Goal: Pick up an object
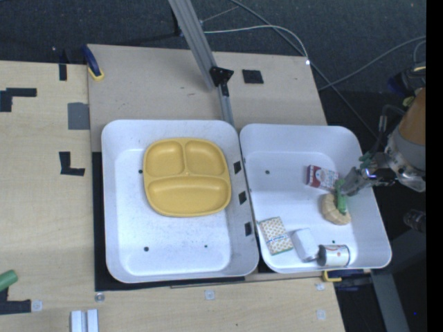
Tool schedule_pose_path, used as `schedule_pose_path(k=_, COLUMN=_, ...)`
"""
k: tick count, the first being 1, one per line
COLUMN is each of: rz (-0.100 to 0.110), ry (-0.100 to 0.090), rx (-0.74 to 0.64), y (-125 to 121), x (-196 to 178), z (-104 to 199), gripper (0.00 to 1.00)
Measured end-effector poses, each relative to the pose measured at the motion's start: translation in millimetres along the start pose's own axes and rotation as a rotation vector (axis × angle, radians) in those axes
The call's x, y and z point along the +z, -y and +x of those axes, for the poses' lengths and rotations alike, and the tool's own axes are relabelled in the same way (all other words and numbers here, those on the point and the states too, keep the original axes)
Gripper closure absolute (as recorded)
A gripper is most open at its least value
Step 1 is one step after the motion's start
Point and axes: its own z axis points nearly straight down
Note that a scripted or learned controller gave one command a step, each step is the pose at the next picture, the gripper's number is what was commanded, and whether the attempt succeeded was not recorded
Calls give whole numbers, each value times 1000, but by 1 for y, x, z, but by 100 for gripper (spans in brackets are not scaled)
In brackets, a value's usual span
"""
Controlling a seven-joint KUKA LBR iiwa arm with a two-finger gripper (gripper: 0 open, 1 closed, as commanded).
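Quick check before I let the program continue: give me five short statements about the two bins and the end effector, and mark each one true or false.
1. The yellow divided plate lies in the left bin. True.
2. The red and white carton is in the left bin. False: it lies in the right bin.
3. The end effector is over the right bin's right side. True.
4. The checkered packet rests on the yellow plate. False: it lies on the right bin's floor, near its front.
5. The small can lies on its side near the right bin's front edge. True.
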Motion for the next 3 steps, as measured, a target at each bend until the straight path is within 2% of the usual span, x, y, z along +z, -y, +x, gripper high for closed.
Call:
schedule_pose_path(k=1, rz=1, ry=-1, rx=-4, y=3, x=8, z=55, gripper=100)
schedule_pose_path(k=2, rz=0, ry=-2, rx=-6, y=7, x=-7, z=106, gripper=100)
schedule_pose_path(k=3, rz=1, ry=-1, rx=-5, y=8, x=0, z=159, gripper=100)
